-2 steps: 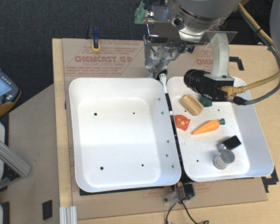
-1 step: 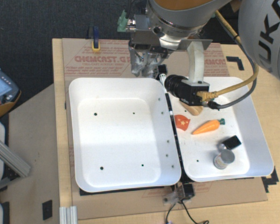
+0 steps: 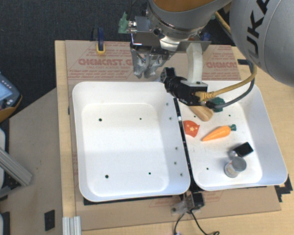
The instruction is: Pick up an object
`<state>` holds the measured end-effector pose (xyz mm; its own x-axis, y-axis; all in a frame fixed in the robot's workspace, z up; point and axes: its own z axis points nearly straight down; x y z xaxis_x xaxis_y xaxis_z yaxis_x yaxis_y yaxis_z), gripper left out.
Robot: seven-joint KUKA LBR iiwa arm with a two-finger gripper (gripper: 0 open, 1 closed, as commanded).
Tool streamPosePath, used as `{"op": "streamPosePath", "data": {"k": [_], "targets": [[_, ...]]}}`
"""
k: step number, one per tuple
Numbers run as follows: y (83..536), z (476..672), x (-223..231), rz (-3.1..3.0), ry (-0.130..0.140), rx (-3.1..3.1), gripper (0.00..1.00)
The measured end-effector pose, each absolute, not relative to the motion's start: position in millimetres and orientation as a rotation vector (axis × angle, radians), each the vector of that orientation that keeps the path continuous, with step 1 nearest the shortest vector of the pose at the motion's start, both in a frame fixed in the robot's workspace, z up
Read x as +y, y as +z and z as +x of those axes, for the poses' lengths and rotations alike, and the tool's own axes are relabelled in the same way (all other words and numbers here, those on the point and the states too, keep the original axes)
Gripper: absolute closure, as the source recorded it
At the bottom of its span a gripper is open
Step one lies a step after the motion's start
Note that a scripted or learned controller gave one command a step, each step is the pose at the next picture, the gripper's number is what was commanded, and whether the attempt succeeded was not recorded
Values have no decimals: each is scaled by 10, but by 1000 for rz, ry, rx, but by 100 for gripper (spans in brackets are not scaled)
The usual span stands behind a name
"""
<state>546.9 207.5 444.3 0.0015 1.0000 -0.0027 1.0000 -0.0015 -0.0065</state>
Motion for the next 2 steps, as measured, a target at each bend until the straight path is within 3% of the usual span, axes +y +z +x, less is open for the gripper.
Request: {"op": "streamPosePath", "data": {"k": [1, 2], "targets": [[3949, 5375, 2253, -2216, 12, -2221, 100], [5176, 5665, 2236, -2225, -23, -2227, 100]]}}
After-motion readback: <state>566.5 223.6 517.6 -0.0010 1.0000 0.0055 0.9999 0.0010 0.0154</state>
